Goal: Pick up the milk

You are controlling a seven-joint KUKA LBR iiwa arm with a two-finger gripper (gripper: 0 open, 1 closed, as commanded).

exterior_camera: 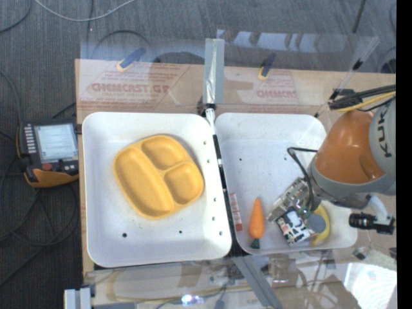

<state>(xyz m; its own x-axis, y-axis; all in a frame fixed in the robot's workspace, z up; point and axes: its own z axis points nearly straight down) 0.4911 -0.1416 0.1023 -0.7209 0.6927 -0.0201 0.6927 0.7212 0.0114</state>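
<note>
The milk (293, 226) is a small white carton with dark print, lying near the front edge of the right bin (257, 140). My gripper (291, 202) hangs under the grey and orange arm (351, 153), directly over the carton's far end and seemingly touching it. The wrist hides the carton's top part.
An orange carrot (257, 217) lies just left of the carton. A yellow object with a grey disc (320, 225) sits at the carton's right. The left bin (103, 237) holds a yellow divided plate (159, 176). A pendant (48, 150) lies off the bench at the left.
</note>
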